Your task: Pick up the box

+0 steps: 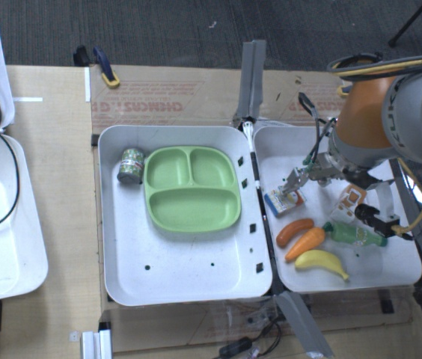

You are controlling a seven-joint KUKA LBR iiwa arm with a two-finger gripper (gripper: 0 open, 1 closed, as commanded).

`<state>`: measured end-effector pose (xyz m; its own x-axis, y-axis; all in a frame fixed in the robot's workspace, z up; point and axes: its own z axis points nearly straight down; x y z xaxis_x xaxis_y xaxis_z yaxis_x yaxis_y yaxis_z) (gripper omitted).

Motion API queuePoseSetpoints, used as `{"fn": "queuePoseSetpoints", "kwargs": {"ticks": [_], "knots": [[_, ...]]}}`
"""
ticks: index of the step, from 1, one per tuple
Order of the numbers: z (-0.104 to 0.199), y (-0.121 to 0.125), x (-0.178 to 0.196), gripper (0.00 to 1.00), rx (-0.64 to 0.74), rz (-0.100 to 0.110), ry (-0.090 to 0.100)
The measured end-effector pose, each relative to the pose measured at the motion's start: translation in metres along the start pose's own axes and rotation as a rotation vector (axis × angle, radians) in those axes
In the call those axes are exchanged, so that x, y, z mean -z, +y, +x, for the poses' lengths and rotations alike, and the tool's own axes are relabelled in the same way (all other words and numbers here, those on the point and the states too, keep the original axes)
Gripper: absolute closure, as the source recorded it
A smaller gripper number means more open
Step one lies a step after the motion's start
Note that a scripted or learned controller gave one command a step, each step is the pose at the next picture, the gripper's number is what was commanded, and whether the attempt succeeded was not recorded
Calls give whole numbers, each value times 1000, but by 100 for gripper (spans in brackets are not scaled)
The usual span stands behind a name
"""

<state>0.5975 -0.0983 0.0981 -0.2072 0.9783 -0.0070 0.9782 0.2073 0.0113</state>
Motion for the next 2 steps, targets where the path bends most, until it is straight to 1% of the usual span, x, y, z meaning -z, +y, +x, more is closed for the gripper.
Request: {"fn": "queuePoseSetpoints", "kwargs": {"ticks": [1, 2], "knots": [[1, 1, 9, 100, -2, 0, 4], [1, 1, 9, 0, -2, 0, 4]]}}
